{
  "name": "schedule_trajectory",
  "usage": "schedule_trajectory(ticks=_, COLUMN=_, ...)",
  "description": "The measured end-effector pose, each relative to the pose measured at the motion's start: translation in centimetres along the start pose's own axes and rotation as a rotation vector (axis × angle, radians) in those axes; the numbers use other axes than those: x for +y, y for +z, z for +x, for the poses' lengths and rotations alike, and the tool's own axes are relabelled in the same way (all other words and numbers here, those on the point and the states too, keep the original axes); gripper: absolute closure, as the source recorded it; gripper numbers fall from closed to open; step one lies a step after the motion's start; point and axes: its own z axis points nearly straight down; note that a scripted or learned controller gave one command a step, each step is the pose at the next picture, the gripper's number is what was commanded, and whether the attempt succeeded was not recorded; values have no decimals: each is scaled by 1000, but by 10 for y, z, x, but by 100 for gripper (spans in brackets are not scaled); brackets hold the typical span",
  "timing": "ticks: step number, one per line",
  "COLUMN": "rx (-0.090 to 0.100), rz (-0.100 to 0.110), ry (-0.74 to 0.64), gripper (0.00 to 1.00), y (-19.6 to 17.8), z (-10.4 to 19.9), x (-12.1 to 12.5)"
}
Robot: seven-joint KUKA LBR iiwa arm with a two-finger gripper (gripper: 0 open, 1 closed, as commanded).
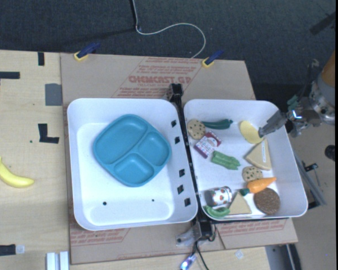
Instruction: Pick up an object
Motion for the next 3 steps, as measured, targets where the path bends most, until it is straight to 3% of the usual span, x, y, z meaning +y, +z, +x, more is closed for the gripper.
schedule_trajectory(ticks=1, rx=-4, rz=-21, ry=-4, gripper=0, y=-280, z=62, x=-52)
schedule_trajectory(ticks=2, rx=-3, rz=-3, ry=1, gripper=100, y=-280, z=60, x=-51)
schedule_trajectory(ticks=3, rx=4, rz=16, ry=-6, gripper=100, y=-140, z=143, x=-71)
